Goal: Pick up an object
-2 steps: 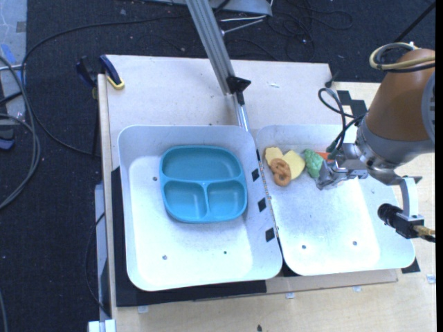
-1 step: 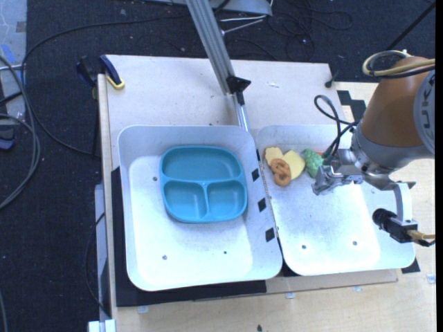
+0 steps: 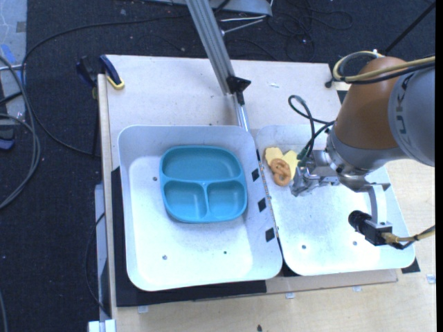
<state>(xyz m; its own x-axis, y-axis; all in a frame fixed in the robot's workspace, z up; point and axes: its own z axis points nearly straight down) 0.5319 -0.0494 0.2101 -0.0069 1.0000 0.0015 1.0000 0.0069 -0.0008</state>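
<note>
While the gripper [image 3: 303,184] hung low over the right bin [image 3: 332,244], its target lay just to its left.

Against that bin's upper-left corner sat a small cluster: an orange ring-shaped piece [image 3: 280,170] beside a pale yellow one [image 3: 285,159], close to the wall shared with the left bin [image 3: 194,254], where a blue divided tray [image 3: 204,183] rested. Whether the fingers were spread or pressed together I could not tell. Nothing showed between them. By my judgement, the pick turned on a short shift leftward toward that corner.
</note>
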